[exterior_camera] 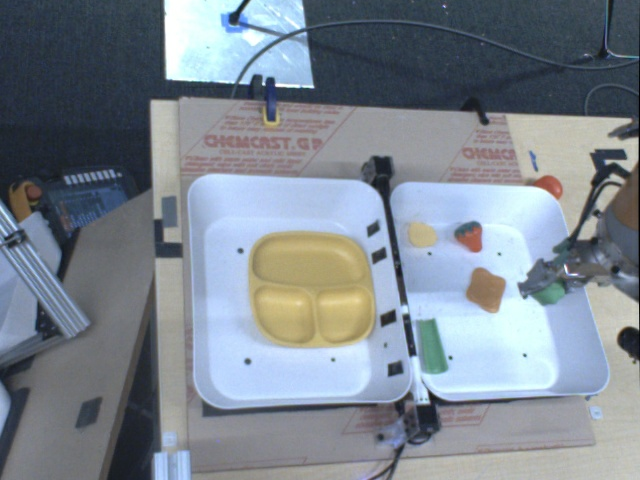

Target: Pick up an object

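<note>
- Dark carpet surrounds a pale wooden bench (120, 268), on which a sheet of printed cardboard (330, 133) underlies two shallow white plastic bins set side by side and clipped together along their shared edge, probably so they do not drift apart.
- Lying flat in the middle of the left bin (215, 368) is a yellow plastic plate with three compartments (308, 288); nothing sits in any of them.
- Loose pieces lie scattered in the right bin (580, 368), apart from one another, which should leave room for fingers to come down around any one of them: a small pale yellow round piece (422, 235), a red strawberry-shaped toy with a green top (468, 235), an orange-brown chunky block (486, 289), and a flat green strip (432, 345) lying along the bin's left wall.
- From the right, the grey two-finger gripper (545, 280) is low over the right bin's right side, its fingertips pointing left.
- A small green object (549, 293) sits right at the fingertips, partly covered by them. Whether it is pinched between them or merely lies beneath I cannot tell, and the spread of the hand is too blurred to read.
- That green object looks like the intended pick; it is near the bin's right wall, just right of the orange-brown block.
- A red ball-like thing (547, 185) rests outside the right bin by its far right corner.
</note>
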Controlling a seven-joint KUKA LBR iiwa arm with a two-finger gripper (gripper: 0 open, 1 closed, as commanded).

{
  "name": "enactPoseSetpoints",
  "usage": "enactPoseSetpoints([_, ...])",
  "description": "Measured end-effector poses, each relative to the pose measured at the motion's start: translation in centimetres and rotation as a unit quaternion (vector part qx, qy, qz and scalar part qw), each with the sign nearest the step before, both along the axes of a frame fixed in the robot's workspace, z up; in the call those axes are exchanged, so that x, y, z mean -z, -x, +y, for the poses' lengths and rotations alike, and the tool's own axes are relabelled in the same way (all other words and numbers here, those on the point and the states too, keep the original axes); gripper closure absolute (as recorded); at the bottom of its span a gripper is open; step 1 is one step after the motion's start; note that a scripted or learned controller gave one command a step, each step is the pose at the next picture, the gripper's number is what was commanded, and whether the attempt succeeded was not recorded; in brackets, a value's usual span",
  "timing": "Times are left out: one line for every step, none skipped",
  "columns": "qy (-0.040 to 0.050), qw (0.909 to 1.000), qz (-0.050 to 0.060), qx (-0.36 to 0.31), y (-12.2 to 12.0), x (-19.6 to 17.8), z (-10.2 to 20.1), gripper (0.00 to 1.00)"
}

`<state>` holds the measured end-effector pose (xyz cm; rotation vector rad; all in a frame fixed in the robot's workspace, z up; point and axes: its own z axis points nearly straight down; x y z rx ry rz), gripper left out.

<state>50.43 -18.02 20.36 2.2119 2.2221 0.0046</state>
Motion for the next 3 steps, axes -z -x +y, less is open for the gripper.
enactPoseSetpoints([-0.0018,1.0,0.002,-0.003,-1.8,-0.4,6.0,1.0])
enactPoseSetpoints([-0.002,1.0,0.002,-0.003,-3.1,-1.2,10.7,1.0])
enactPoseSetpoints([-0.0021,1.0,0.001,-0.003,-5.9,-2.3,15.3,1.0])
